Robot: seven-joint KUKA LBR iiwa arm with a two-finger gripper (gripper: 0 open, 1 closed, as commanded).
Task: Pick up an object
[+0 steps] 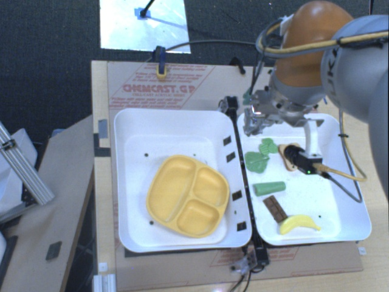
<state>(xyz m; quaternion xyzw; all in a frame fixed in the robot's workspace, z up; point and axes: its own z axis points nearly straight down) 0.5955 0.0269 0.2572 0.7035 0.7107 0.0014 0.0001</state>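
Hanging over the far left corner of the right bin [341,194], the gripper [256,125] sits just above the bin's floor, close to the wall shared with the left bin [135,163]. Whether it is open or closed cannot be told from this angle, and nothing can be seen held in it. The grey arm [361,59], with its orange band [311,35], comes in from the right and covers the far edge of that bin. Nearest the gripper lie two green leaf-shaped toys. The smaller leaf [268,145] is just in front of it, and the larger leaf [256,161] is just beyond that, hard by the shared wall; neither has a clear long axis. Nearer the camera, a green block [269,188] lies with its long axis roughly left to right. A brown chocolate bar [275,208] runs on a diagonal from far left to near right. A yellow banana [299,224] lies left to right beside the bar's near end, its arch bowed away from the camera. A yellow divided plate [188,196] rests alone in the left bin, well apart from the gripper.
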